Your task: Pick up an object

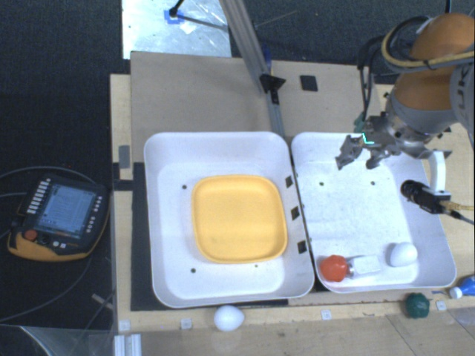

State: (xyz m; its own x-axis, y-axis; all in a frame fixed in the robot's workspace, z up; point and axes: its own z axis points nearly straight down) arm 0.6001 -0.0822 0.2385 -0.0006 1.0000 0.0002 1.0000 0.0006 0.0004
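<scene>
My gripper [359, 158] hangs over the far part of the right bin [356, 199], its two dark fingers spread apart with nothing between them. Well away from it, along the near wall of that bin, lie a red ball [334, 268], a small pale clear piece [364, 265] touching the ball, and a white egg-shaped object [403, 254]. The left bin [167, 199] holds a square yellow plate [239, 218] lying flat in its middle.
Outside the bins, a white egg [228, 318] rests on the bench front, and a dark green ball [416, 305] with a blue item [463, 288] sits at the near right corner. A teach pendant [56, 221] lies on the floor to the left.
</scene>
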